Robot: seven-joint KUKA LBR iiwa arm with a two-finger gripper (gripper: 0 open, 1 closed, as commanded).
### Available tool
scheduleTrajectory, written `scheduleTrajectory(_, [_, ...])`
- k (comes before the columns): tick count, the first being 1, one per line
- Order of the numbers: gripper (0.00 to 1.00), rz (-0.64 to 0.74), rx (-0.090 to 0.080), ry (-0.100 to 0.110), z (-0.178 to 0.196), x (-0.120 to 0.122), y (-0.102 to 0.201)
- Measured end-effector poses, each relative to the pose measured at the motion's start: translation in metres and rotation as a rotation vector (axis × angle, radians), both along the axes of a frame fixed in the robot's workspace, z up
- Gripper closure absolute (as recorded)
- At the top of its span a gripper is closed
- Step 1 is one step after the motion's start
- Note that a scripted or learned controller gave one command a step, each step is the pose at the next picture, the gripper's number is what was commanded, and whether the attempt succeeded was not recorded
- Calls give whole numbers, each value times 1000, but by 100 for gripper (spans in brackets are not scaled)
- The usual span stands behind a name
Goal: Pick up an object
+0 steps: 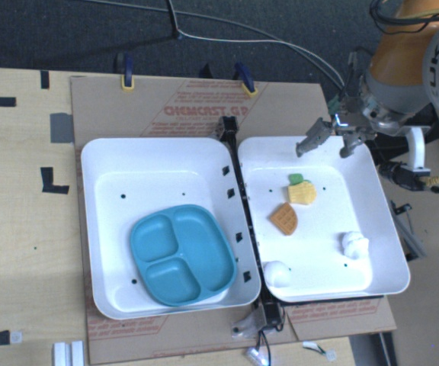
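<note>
The right bin (372,204) holds a yellow piece with a green top (302,191), a brown waffle-like piece (284,219), a white object (354,243) near its right wall and another white object (275,272) at its front left corner. My gripper (328,143) hangs over the bin's far edge, above and to the right of the yellow piece. Its two grey fingers are spread apart with nothing between them.
The left bin (105,166) holds a blue divided plate (181,254). A black divider with clips runs between the bins (238,204). A cable (204,33) loops across the dark floor behind the bench. Cardboard (197,105) underlies both bins.
</note>
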State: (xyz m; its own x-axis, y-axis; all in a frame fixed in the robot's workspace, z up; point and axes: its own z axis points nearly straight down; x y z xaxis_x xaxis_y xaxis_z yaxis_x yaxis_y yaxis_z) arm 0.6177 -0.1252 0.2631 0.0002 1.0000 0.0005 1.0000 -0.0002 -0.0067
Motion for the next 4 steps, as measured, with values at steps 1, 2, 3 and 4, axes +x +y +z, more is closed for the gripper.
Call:
scheduleTrajectory(1, [0, 1, 0, -6, 3, 1, 0])
scheduleTrajectory(2, [0, 1, 0, -2, -49, 10, 4])
scheduleTrajectory(3, [0, 1, 0, -2, -108, 15, 0])
scheduleTrajectory(4, [0, 1, -2, -9, -163, 10, 6])
